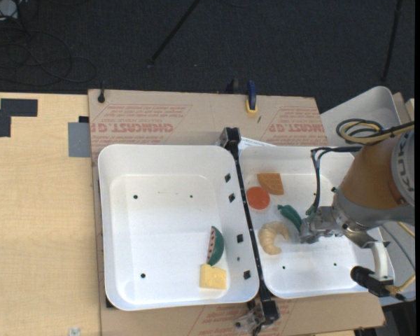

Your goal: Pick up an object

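The right bin [315, 285] holds an orange-tan toast-like piece [271, 183], a red-orange round piece [258, 199], a green object [290, 215] and a pale croissant-shaped piece [271, 237]. My gripper [306, 231] hangs low in this bin, just right of the croissant piece and at the lower end of the green object. The grey and orange arm covers the fingers from above. In the left bin [126, 180] lie a watermelon slice [215, 245] and a yellow cheese block [213, 277] near the front right corner.
A black divider with clips [239, 215] runs between the two bins. Cardboard [161, 121] lies under them, with a blue-and-yellow clamp [251, 98] at the back edge. A black cable [322, 159] loops over the right bin's back.
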Tool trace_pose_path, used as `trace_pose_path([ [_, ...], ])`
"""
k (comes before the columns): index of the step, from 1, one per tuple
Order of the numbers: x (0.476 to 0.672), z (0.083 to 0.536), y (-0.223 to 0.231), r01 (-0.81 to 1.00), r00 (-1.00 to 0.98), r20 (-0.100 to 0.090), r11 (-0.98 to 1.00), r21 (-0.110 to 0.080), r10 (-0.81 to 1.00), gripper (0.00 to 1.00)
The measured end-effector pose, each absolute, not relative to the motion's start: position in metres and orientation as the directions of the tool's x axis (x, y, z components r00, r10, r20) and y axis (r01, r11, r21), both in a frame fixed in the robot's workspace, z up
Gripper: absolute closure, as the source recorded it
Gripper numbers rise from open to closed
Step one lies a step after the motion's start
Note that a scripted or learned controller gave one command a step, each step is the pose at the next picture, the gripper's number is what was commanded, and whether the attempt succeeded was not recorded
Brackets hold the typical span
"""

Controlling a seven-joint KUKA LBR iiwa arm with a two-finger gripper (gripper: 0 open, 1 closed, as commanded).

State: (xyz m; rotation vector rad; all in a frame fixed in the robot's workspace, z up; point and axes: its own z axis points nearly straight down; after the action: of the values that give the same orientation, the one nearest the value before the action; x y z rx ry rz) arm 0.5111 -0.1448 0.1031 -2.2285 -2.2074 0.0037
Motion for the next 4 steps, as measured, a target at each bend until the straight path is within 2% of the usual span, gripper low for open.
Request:
trace_pose_path([
  [1,0.568,0.135,-0.093,1.000,-0.007,0.002,0.007,0.002,1.000,1.00],
  [2,0.560,0.086,-0.133,1.000,0.002,0.001,-0.002,-0.004,1.000,1.00],
  [3,0.637,0.088,-0.078,1.000,-0.007,0.002,0.007,0.003,1.000,1.00],
  [4,0.640,0.088,-0.080,1.000,-0.003,0.000,0.003,-0.002,1.000,1.00],
])
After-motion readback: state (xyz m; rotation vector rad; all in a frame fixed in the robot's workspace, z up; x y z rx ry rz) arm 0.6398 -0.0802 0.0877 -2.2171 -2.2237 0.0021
